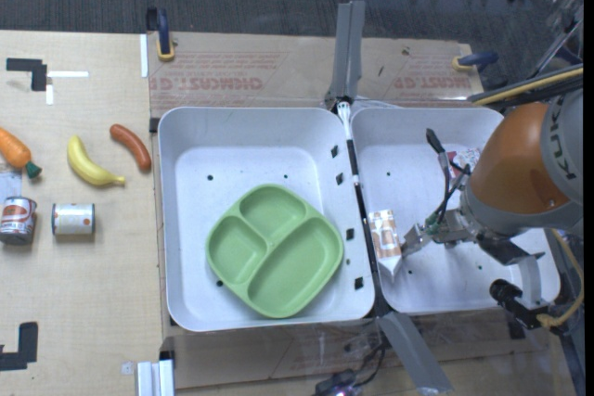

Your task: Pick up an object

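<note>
One grey two-finger gripper (429, 235) hangs low in the right shallow white bin (408, 139); how wide it stands cannot be told from above. Just beside it, against that bin's left wall, lies a small white-and-orange printed packet (384, 237), apparently ungripped. The left white bin (186, 144) carries a green three-compartment plastic plate (275, 249). On the wooden bench (83, 292) lies a yellow toy banana (89, 162).
</note>
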`<state>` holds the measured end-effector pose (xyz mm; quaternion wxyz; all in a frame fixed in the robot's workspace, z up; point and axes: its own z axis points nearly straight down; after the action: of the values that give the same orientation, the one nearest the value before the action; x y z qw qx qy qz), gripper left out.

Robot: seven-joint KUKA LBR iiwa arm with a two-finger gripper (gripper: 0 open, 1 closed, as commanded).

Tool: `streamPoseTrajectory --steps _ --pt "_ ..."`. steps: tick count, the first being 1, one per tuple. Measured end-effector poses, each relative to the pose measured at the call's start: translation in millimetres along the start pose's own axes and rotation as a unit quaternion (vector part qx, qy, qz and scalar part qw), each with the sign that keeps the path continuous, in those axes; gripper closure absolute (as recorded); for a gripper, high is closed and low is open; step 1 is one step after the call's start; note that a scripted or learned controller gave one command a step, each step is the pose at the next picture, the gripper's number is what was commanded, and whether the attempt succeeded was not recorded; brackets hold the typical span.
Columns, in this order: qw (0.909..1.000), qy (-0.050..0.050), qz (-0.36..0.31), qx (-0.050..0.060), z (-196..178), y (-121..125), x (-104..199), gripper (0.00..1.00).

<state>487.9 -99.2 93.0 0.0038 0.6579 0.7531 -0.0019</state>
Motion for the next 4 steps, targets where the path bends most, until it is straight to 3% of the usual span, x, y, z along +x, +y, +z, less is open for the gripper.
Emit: streamPoseTrajectory --steps 1,2,3,4 --pt "1.0 0.003 -0.002 0.001 1.0 44.7 -10.8 0.0" --pt "1.0 0.002 -0.006 0.001 0.7 -11.3 -1.9 0.0" --pt "0.999 0.004 0.046 0.002 1.2 49.1 -25.1 0.0" --pt "0.9999 0.0 -0.011 -0.001 0.0 3.2 -0.7 0.0"
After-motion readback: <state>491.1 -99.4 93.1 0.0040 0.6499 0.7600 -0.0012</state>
